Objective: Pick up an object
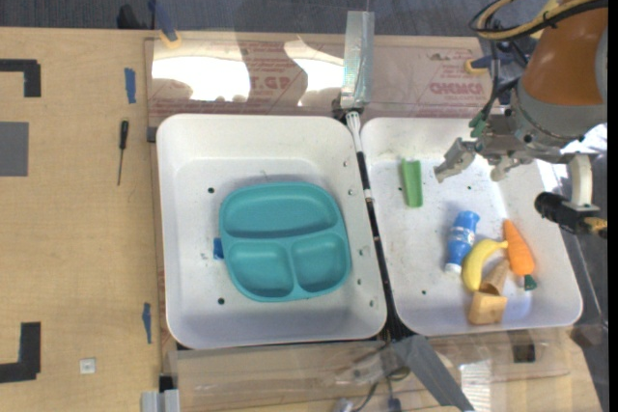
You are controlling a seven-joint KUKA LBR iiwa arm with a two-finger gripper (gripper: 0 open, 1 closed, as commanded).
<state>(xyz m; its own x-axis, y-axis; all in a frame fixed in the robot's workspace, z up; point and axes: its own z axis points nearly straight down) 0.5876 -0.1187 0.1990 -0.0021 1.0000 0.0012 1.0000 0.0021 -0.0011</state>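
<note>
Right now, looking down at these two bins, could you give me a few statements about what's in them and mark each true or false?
1. The teal divided tray lies in the left bin. True.
2. The green stick sits inside the tray. False: it lies in the right bin, near the divider.
3. The hand holds the carrot. False: the carrot lies in the bin, and the hand hovers apart from it with nothing between its fingers.
4. The banana lies between the blue bottle and the carrot. True.
</note>
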